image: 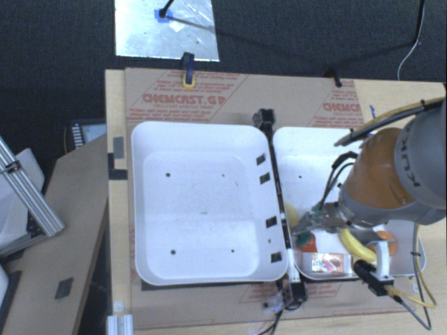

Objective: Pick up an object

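A brown desk (209, 93) carries two white bins (202, 208) over dark floor (56, 47). Beside the jaws, whose state I cannot tell, a yellow banana (353, 244) lies diagonally.

The arm (391, 176) runs off the picture's right edge, so its upper links cannot be seen; its grey and orange body covers much of the right bin (304, 155), hiding that bin's far right wall and most of its floor; the pincer (314, 222) sits low under the wrist, too small and shadowed to tell how its tips stand; a red and green object (306, 241) beside it is partly covered and cannot be identified; a yellow object (353, 243) disappears under the wrist; a clear packet (327, 262) is blurred, its print unreadable; the desk (293, 93) is cut off at the right edge.
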